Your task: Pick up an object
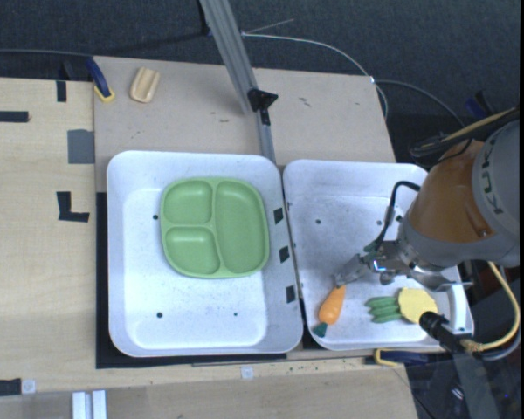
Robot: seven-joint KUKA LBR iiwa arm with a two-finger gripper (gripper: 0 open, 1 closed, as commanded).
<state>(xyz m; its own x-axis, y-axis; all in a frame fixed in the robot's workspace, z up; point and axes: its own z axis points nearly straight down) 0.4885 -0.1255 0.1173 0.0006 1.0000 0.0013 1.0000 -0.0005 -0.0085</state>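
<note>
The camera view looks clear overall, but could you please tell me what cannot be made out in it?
- Gripper: too small and blurred to tell how the jaws stand.
- Right bin: its right side is covered by the arm.
- Yellow toy: too small to identify; the green piece beside it likewise.

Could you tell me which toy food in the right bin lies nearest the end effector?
The orange carrot, just below-left of the end effector; the green piece and yellow piece lie farther right.

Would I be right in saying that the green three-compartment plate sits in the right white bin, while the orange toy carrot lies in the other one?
Not quite: the camera view shows the green three-compartment plate in the left white bin, not the right. The orange toy carrot does lie in the other one, the right white bin.
</note>
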